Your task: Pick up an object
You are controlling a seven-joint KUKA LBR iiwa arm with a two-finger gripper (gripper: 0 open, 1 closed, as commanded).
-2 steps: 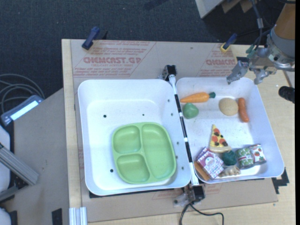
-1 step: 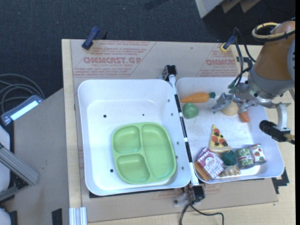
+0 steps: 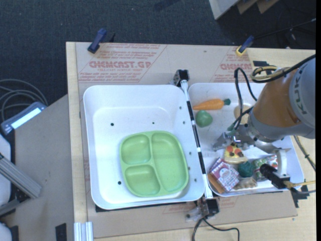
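Observation:
The right bin point(image 3: 213, 91) holds an orange carrot point(image 3: 208, 104) near its far wall and a green ball point(image 3: 203, 118) just in front of it. Closer to me lie a yellow-and-red toy point(image 3: 233, 154), a red-and-white packet point(image 3: 224, 174) and a dark green piece point(image 3: 246, 169). My gripper point(image 3: 224, 140) is low inside this bin, right behind the yellow-and-red toy and to the right of the green ball. The arm's wrist hides the bin's middle and right part.
The left bin point(image 3: 100, 104) holds a light green divided plate point(image 3: 153, 162) in its near half. A black-edged divider point(image 3: 193, 129) runs between the two bins. Clamps sit at the bench's far edge.

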